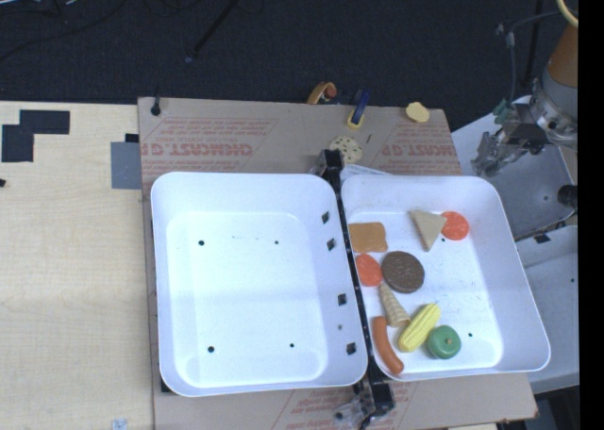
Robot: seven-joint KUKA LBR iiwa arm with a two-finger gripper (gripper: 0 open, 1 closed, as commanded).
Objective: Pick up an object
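The right bin [514,277] holds several toy foods. A tan toast square [368,237], a pale cheese wedge [427,227] and a red-orange disc [456,226] lie toward the back. A brown round cookie [403,271] sits mid-bin beside an orange slice [368,271]. Toward the front lie a cone [393,305], a yellow corn cob [418,326], a green round piece [443,342] and a red sausage [386,345]. My gripper [498,143] hangs outside the bin, beyond its far right corner, well away from all the foods.
The left bin [170,230] sits beside the right one, with a black divider [342,258] between them. On the cardboard behind the bins lie a spotted cookie [346,148], a yellow piece [417,112], a blue-yellow clip [358,109] and an orange ring [323,92].
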